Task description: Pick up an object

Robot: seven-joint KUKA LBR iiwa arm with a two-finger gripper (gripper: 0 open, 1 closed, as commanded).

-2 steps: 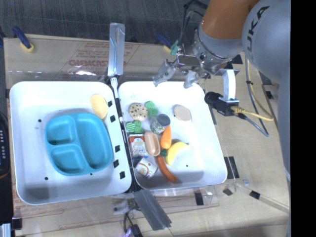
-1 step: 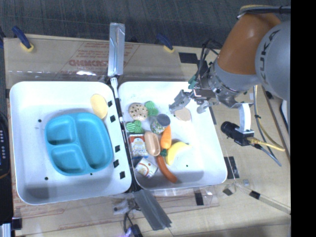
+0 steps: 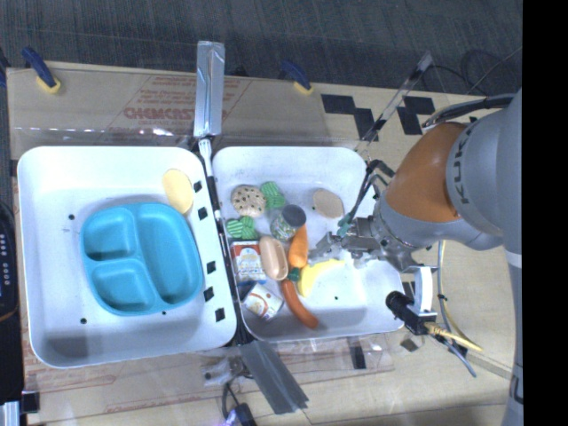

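The right white bin [image 3: 355,162] holds a heap of toy food. In it lie a chocolate-chip cookie [image 3: 248,200], a green piece [image 3: 271,193], a beige oval [image 3: 327,204], an orange carrot [image 3: 297,247], a tan roll [image 3: 272,257], a yellow banana [image 3: 312,276], a red packet [image 3: 248,261] and a long orange piece [image 3: 300,310]. My gripper [image 3: 340,243] is low inside this bin, right of the carrot and just above the banana's right end. Nothing is visibly held in it.
The left white bin [image 3: 44,238] holds a blue divided tray [image 3: 142,257] and a yellow oval [image 3: 177,190] near its right wall. A metal bar [image 3: 209,87] stands at the divide between the bins. The arm's orange band [image 3: 430,180] overhangs the right bin's right rim.
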